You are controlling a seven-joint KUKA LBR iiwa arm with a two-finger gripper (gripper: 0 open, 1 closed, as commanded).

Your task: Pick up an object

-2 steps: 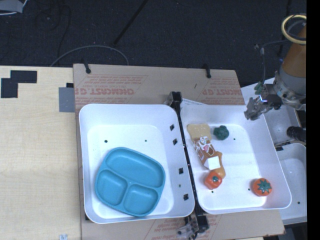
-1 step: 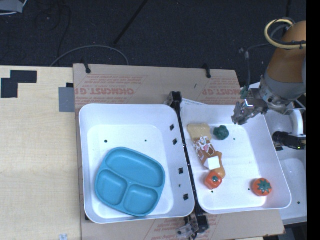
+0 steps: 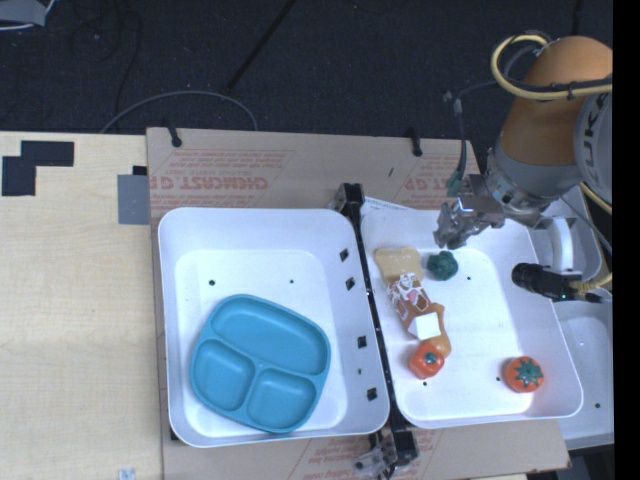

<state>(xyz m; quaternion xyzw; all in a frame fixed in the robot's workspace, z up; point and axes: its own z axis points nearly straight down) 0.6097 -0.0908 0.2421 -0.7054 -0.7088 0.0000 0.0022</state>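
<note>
Blue tray: a sectioned plastic plate with three compartments, lying flat in the left bin, toward that bin's near side.
Right bin: white and shallow, just beside the left one, with a black divider strip between them.
Orange tomato: alone near the right bin's near right corner, well apart from the other things.
Red tomato: by the near left part of the right bin, touching the near end of the snack packet.
Snack packet: a printed pack with a white label, lying slantwise along the bin's left side.
Pale block: yellowish, just beyond the packet and touching its far end.
Dark green ball: small and round, just right of the pale block, on the bin floor near the far wall.
Gripper: hangs just above and beyond the green ball, near the bin's far rim; nothing shows between its tips.
Jaws: whether wide or narrow cannot be told from this angle.
Arm: grey with an orange section, reaching in from the right.
Desk: pale wood, bearing a sheet of printed cardboard under both bins.
</note>
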